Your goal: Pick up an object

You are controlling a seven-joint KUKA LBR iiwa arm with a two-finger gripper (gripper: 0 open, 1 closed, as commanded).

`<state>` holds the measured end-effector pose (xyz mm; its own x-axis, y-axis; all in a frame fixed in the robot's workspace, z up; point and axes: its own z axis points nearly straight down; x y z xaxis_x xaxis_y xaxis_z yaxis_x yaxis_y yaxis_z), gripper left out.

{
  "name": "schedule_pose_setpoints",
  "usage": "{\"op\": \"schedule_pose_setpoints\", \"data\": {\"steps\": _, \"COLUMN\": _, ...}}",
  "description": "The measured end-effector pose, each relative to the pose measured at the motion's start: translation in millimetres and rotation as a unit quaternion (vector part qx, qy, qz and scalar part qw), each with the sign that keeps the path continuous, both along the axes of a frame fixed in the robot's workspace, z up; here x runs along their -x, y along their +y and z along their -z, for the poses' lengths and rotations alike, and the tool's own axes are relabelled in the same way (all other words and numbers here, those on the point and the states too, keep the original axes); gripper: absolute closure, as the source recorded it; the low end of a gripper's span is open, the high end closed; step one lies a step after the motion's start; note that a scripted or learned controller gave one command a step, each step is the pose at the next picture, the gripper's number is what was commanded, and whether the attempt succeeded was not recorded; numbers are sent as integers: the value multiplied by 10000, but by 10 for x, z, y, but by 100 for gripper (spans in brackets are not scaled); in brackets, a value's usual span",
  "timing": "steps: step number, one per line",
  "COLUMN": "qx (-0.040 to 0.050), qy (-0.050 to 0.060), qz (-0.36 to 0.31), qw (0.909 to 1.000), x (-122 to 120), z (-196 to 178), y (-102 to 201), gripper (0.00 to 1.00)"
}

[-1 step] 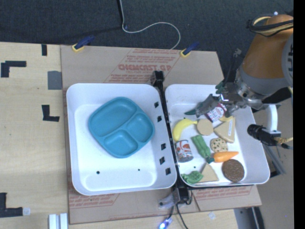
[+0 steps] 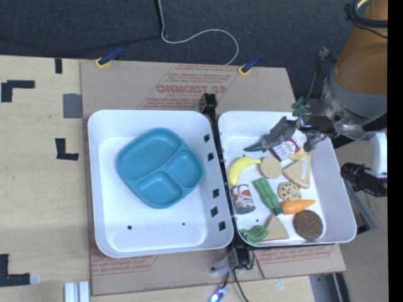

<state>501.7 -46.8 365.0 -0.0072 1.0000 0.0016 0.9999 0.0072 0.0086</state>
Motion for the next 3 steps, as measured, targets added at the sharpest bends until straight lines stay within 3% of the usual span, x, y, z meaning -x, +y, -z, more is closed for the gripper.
{"op": "schedule_pose_setpoints", "data": {"steps": 1, "qx": 9, "qy": 51, "qz": 19, "qw": 10000, "x": -11, "z": -31, "y": -22, "gripper": 100}}
{"op": "schedule_pose_setpoints", "data": {"steps": 2, "qx": 4, "qy": 85, "qz": 10, "qw": 10000, "x": 51, "z": 760, "y": 548, "gripper": 100}}
{"op": "schedule_pose_setpoints", "data": {"steps": 3, "qx": 2, "qy": 54, "qz": 2, "qw": 10000, "x": 189, "z": 629, "y": 987, "gripper": 100}}
